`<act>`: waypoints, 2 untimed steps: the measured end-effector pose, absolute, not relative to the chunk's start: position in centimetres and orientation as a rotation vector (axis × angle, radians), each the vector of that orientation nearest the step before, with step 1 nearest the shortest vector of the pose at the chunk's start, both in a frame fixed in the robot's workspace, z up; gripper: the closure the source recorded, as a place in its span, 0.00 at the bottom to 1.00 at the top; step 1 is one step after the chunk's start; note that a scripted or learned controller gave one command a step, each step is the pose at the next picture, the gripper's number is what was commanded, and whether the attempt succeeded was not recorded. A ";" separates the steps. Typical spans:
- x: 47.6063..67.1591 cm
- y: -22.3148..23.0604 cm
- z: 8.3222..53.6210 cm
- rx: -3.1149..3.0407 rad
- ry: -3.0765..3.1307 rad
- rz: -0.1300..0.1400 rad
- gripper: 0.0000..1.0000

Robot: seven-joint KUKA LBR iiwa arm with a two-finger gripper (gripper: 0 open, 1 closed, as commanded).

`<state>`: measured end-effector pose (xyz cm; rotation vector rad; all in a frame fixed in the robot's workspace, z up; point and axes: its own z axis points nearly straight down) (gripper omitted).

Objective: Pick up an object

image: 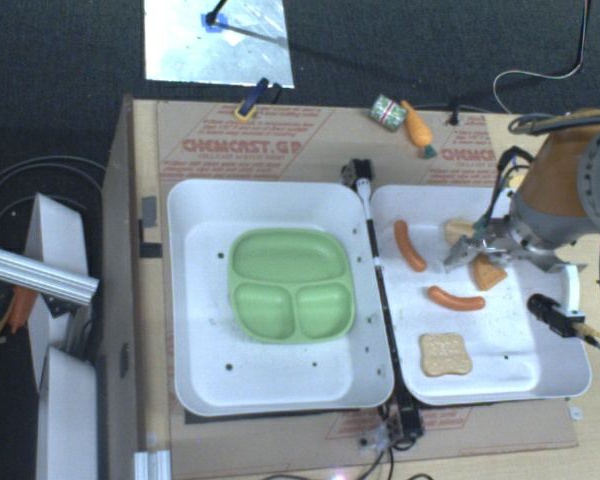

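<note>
In the left bin (195, 298) a green divided plate (291, 285) is seen lying flat near the middle, with bare white floor all round it. The divider (378, 268) between the bins is met next. Just past it, in the right bin (550, 368), one sausage (410, 245) lies slanted near the divider, a second sausage (457, 299) lies almost level below it, and a slice of toast (445, 354) rests toward the near wall. Further right the gripper (470, 251) is held low over an orange-brown wedge (488, 273) and a pale piece (458, 231) beside it. Whether anything is clamped cannot be told, since that area is too cluttered to read.

It is judged that the wedge could be nudged aside rather than caught, because the pale piece lies just beside it. Both might also be pinched together and slip free on lifting.

Open floor is left in the bin's near right corner. The far wall lies near the gripper, so the clearest way out is judged to be straight up.
</note>
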<state>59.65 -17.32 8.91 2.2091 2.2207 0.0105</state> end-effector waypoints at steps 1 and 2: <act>59.8 -17.7 10.2 2.203 2.214 0.009 1.00; 59.8 -17.7 10.2 2.203 2.214 0.009 0.00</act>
